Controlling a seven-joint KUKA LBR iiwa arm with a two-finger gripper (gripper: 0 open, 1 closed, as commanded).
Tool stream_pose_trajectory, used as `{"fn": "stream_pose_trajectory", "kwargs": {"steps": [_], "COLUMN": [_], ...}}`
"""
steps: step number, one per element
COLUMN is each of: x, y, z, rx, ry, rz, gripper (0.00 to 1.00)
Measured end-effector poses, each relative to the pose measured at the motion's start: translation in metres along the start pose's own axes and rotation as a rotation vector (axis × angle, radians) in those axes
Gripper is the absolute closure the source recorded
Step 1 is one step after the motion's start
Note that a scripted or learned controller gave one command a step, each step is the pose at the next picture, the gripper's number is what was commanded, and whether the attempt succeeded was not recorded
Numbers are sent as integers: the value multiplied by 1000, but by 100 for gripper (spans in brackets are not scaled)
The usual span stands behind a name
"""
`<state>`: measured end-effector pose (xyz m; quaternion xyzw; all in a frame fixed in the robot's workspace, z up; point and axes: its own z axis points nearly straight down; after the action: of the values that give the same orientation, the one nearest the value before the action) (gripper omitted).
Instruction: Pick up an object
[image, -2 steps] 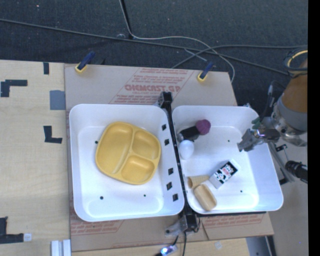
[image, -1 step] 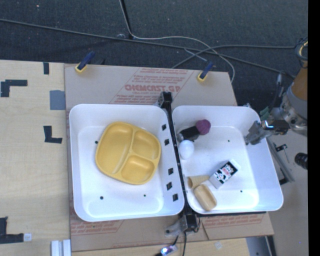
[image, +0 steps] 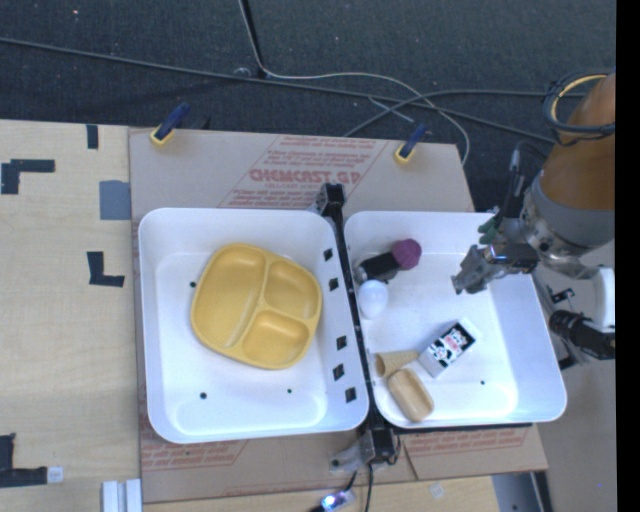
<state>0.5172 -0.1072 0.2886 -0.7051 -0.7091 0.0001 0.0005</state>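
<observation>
1. Carton (image: 447, 348), small, with a black-and-white cow pattern, lay flat in the right bin (image: 520, 330) at about five o'clock from the bin's middle; we took it as the likeliest thing to lift.
2. We judged it light, boxy and fairly stiff, with flat faces that would suit a pinch across its narrower sides; squeezed hard, thin walls might dent.
3. At seven o'clock from the carton sat a tan bread-like piece (image: 410, 393), close by, so we reckoned a descent had to avoid nudging it.
4. At ten o'clock from the carton lay a white ball (image: 372, 297) and a dark handle with a purple head (image: 392, 258), against the bin's left wall; round things, in our view, would roll away from the gripper.
5. The gripper (image: 478, 272) hung over the bin's upper right part, apart from every object; whether it stood apart or together we could not tell.
6. A yellow divided tray (image: 256, 305) lay in the left bin (image: 165, 300).
</observation>
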Motion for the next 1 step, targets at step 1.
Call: {"fn": "stream_pose_trajectory", "kwargs": {"steps": [1], "x": [41], "y": [-1], "z": [12], "rx": [1], "ry": [-1], "rz": [2], "gripper": [100]}}
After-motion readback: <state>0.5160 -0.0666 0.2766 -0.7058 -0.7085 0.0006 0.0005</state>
